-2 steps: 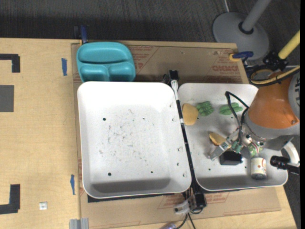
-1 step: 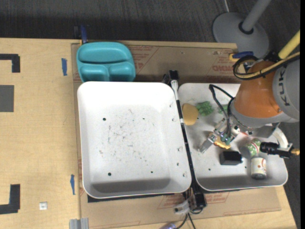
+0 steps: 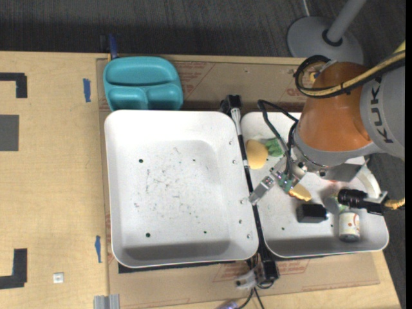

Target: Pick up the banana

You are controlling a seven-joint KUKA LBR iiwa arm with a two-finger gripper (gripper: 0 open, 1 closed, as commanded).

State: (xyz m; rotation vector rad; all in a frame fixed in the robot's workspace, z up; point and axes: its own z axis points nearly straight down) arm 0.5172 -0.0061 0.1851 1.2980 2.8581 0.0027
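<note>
Two white bins (image 3: 174, 250) — claw (image 3: 278, 180) over the right one, grip unclear — one banana (image 3: 300, 192) beneath.

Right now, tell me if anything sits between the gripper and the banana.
Nothing visible does. The gripper hangs right beside a yellow tip, likely the banana; the arm covers the rest of it.

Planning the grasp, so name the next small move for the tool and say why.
Probably a short shift toward the view's right and a little down. The tool sits in the right bin near the wall shared with the left bin, while the yellow piece that looks like the banana lies just beside it, partly hidden by the arm. The tool looks off-centre for a grasp.
</note>
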